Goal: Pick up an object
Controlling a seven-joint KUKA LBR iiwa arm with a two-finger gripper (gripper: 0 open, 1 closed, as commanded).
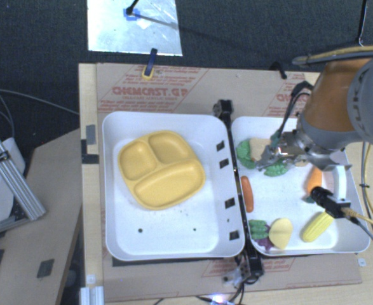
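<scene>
From the camera above the counter (pixel 192 81), the arm (pixel 345 107) reaches into the right bin (pixel 358 237) from the right. Its gripper (pixel 276 155) sits low over a green leafy toy (pixel 276 168) near that bin's far left corner. Whether it is apart or together cannot be told at this size, and nothing can be made out clamped in it.

The green leafy toy lies directly under the gripper, seemingly touching it. A second green piece (pixel 244 151) and a pale block (pixel 258 147) lie just to the gripper's left. An orange carrot-like stick (pixel 248 193) lies below and left of the gripper, against the divider. A corn cob (pixel 316 226), a yellow lemon-shaped piece (pixel 280 232) and another green piece (pixel 257 227) sit well below it. An orange piece (pixel 314 180) lies to its lower right. The yellow divided plate (pixel 161 168) in the left bin (pixel 119 234) is far to the left.

These look like hollow plastic play food: probably light, stiff and somewhat slick. The leafy toy's ruffled edge likely gives poor purchase, so pinching across its thicker middle seems best. The neighbours close by could be nudged.
</scene>
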